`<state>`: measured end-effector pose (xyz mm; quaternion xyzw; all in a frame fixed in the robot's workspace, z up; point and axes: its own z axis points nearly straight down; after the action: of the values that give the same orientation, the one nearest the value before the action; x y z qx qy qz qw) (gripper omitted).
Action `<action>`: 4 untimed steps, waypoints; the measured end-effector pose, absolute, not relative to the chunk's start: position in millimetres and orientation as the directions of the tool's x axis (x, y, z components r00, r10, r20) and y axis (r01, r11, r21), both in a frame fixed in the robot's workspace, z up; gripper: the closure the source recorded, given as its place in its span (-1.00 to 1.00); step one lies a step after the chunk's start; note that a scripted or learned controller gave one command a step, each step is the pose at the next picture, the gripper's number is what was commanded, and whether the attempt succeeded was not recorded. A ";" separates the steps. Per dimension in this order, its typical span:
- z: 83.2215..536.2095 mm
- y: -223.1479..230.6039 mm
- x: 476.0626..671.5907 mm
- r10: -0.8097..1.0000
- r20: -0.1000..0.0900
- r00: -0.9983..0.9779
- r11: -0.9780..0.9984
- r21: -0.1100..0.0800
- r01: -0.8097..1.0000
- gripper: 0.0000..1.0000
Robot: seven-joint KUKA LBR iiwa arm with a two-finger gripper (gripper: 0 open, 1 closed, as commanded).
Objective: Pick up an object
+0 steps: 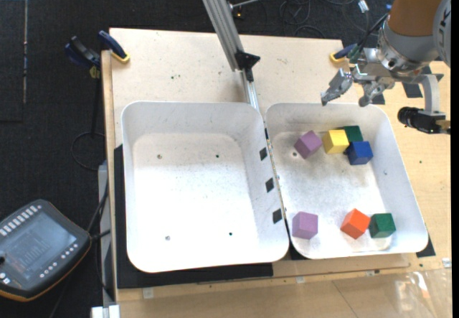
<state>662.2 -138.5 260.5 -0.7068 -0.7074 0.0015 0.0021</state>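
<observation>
My gripper (351, 94) hangs above the far rim of the right bin (401, 187), its two fingers spread open with nothing between them. Below it in that bin lie a purple block (308, 143), a yellow block (335, 141), a dark green block (353, 133) and a blue block (359, 153), clustered near the far side. Near the front edge sit another purple block (305, 225), an orange block (354, 224) and a green block (382, 225).
The left bin (136, 166) stands beside the right one. A slanted metal pole (215, 8) runs down to the junction between the bins. Blue and yellow clamps (107, 47) sit at the bench's far left corner. A teach pendant (36, 248) lies at the lower left.
</observation>
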 end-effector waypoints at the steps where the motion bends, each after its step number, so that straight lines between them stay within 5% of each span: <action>1: 263.1 -138.5 662.5 1.000 -0.001 -0.003 0.003 -0.002 1.000 -1.00; 3: 145.6 -143.3 658.1 1.000 0.000 0.000 0.000 -0.005 1.000 -1.00; 4: 123.6 -144.9 664.0 1.000 -0.006 0.000 0.000 0.021 1.000 -1.00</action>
<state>664.0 -144.9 123.6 -0.7071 -0.7071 -0.0052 -0.0097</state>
